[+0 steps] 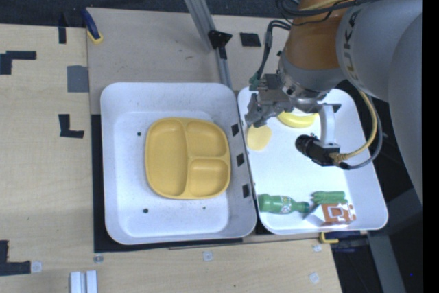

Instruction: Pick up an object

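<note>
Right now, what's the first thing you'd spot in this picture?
The big yellow divided tray in the left bin. Next, the grey arm with its orange band, hanging over the right bin. A green bottle lies near that bin's front edge.

Yellow item (296, 120) partly under claw (259, 113); arm (384, 31) cut by right edge.

Grey arm (384, 44) entering from the right, bent downward at the wrist. Orange band (322, 17) above the wrist, with black cables looped beside it. Tool (259, 113) at the arm's left end, pointing down and left, low over the right bin's upper left part.
</note>
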Tool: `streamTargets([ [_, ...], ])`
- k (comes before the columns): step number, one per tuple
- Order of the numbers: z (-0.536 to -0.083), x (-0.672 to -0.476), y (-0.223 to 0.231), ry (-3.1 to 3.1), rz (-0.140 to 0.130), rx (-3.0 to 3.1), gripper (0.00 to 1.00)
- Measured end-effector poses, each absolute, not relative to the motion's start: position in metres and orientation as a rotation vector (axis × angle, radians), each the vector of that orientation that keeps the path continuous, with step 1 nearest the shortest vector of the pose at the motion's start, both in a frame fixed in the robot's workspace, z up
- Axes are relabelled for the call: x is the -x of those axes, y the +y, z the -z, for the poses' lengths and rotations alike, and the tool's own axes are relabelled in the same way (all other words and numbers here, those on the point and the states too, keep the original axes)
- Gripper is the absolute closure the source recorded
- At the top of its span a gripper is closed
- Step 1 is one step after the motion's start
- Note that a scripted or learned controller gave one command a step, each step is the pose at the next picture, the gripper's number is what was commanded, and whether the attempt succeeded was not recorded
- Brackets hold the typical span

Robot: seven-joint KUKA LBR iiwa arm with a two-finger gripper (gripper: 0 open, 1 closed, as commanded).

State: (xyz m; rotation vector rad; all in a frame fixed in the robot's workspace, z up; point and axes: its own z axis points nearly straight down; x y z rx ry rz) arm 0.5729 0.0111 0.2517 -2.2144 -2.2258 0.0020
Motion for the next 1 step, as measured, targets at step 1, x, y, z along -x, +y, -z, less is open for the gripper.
streamTargets([
  [1, -0.2326, -0.5930, 0.0638, -2.227, -0.002, 2.213, 1.00],
])
